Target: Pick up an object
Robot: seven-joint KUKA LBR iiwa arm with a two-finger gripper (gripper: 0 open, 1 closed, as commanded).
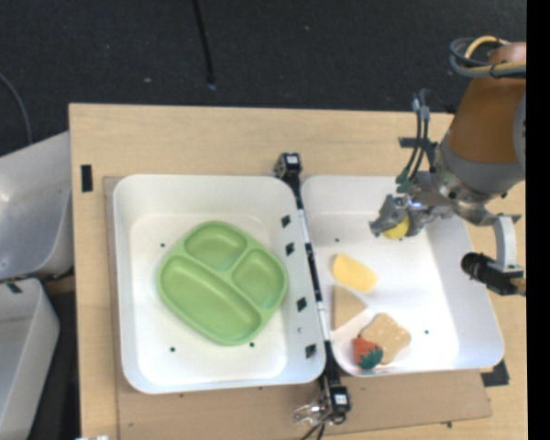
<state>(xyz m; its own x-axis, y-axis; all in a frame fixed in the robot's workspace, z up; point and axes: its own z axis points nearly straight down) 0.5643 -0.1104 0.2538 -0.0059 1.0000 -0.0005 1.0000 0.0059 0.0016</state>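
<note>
Gripper (pixel 396 220) sits over the right bin (pixel 458 333), toward that bin's 11 o'clock corner, arm (pixel 481 126) coming in from 2 o'clock of the frame. Something small and yellow (pixel 397 231) shows right at the fingertips; can't tell whether it's actually pinched between them or just lying under them, and can't tell if the pincer is open or closed, too small and blurred. Pale yellow wedge (pixel 354 271) lies near the bin's centre-left, at about 7 o'clock from the gripper and apart from it. Tan bread-like piece (pixel 387 334) sits toward the bin's 7 o'clock corner, touching a red and green item (pixel 367 352) at its own 7 o'clock. Left bin (pixel 133 246) holds a green divided plate (pixel 222 282), roughly centred.
</note>
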